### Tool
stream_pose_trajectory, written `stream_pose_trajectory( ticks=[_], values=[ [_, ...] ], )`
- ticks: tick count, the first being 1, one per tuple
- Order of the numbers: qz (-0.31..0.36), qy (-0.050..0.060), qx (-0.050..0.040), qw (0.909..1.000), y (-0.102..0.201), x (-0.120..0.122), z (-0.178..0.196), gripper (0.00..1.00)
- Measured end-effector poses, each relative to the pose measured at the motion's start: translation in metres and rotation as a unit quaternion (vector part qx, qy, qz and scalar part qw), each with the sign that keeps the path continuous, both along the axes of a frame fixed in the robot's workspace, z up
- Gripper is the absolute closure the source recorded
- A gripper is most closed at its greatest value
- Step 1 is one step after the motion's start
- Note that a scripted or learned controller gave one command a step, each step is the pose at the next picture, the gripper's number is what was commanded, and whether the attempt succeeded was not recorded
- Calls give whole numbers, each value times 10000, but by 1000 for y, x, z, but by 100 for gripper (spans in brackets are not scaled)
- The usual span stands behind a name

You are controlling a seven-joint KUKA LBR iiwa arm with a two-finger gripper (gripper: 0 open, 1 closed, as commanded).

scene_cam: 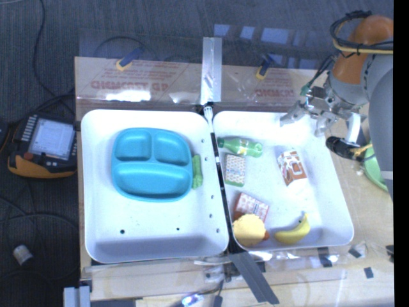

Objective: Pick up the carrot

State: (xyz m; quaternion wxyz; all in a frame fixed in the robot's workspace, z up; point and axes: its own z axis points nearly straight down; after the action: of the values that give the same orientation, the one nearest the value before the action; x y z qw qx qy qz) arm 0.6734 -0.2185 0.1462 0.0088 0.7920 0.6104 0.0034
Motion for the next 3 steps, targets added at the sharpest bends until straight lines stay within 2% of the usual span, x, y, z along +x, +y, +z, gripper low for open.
stream_pose_trajectory(
  ticks=[1,2,3],
  values=[
    [-1088,92,52,9940,7,-48,60,0],
    [-1089,92,51,9940,7,-48,60,0],
    [-1878,95,64,9821,20,-35,32,0]
  ],
)
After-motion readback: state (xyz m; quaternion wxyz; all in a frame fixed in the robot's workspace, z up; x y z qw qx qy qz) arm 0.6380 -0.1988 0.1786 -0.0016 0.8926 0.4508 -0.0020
